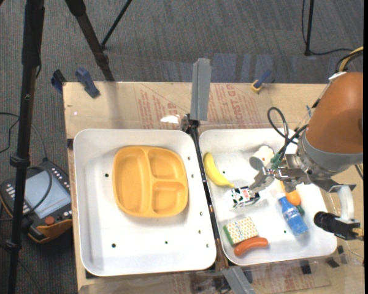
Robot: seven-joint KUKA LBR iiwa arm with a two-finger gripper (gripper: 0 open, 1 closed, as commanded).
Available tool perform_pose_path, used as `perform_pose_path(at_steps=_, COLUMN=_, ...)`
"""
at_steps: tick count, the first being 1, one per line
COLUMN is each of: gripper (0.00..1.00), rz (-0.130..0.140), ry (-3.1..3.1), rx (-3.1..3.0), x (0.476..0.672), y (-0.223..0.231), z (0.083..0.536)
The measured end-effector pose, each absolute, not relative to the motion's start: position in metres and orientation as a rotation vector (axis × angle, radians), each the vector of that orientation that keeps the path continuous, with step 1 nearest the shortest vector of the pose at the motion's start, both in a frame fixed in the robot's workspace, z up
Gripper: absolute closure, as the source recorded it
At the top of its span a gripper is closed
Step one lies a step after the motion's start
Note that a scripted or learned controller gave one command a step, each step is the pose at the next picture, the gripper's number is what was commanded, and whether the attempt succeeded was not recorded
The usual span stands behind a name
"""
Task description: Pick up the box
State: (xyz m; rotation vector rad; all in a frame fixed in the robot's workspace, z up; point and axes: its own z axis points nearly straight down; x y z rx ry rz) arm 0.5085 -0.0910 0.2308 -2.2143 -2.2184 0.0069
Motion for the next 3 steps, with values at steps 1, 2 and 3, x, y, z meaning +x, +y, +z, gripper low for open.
perform_pose_path(at_steps=1, gripper=0.0, rz=0.009, ry=-1.969, rx=-2.436, x=0.474, y=-0.101, z=0.115)
perform_pose_path(at_steps=2, gripper=1.0, rz=0.013, ry=-1.961, rx=-2.436, x=0.475, y=-0.101, z=0.121)
perform_pose_path(at_steps=3, gripper=1.0, rz=-0.006, ry=-1.97, rx=-2.454, x=0.478, y=-0.085, z=0.092)
